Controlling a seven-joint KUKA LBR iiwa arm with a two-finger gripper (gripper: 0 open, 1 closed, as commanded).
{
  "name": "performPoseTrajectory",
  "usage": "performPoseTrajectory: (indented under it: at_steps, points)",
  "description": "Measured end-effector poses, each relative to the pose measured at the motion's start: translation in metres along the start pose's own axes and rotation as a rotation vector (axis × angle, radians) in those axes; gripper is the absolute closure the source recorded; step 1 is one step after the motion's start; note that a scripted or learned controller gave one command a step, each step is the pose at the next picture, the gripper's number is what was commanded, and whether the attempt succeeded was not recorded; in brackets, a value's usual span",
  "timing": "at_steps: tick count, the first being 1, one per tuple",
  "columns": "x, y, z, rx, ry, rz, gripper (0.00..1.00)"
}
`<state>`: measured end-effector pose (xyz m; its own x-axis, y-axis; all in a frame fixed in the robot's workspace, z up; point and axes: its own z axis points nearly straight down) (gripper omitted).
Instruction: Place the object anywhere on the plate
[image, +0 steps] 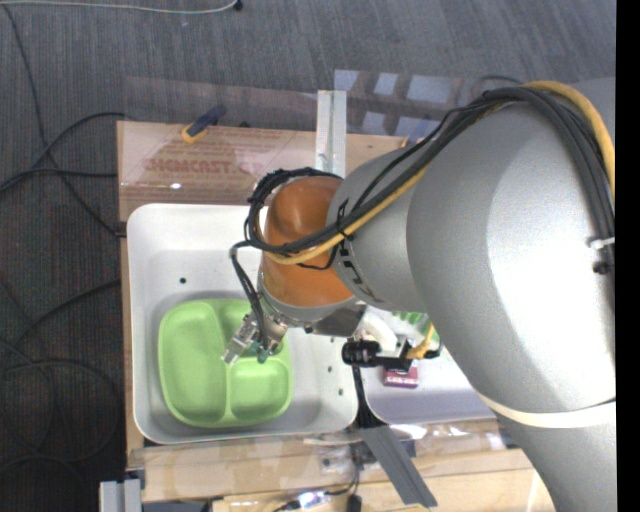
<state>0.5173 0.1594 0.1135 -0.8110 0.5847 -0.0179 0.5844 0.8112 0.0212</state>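
A light green divided plate (195, 375) lies in the front part of the left white bin (150, 250). My gripper (252, 345) hangs low over the plate's right side, above the ridge between its compartments. A small dark teal bit (263, 352) shows at the gripper's tip; I cannot tell whether it is a held object or part of the gripper. The orange wrist band (300, 245) and the grey arm hide the back right of the left bin.
In the right bin (440, 405), a small maroon object (402, 377) lies near the front left, with a yellow and green item (420, 335) behind it. The arm covers most of that bin. A cardboard sheet (200, 165) lies behind the left bin.
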Motion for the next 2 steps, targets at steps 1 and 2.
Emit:
performPoseTrajectory:
  at_steps: [1,2]
  points:
    - [-0.064,0.049,-0.062,0.023,0.015,0.036,1.0]
    - [-0.125,0.032,-0.134,0.022,0.014,-0.018,1.0]
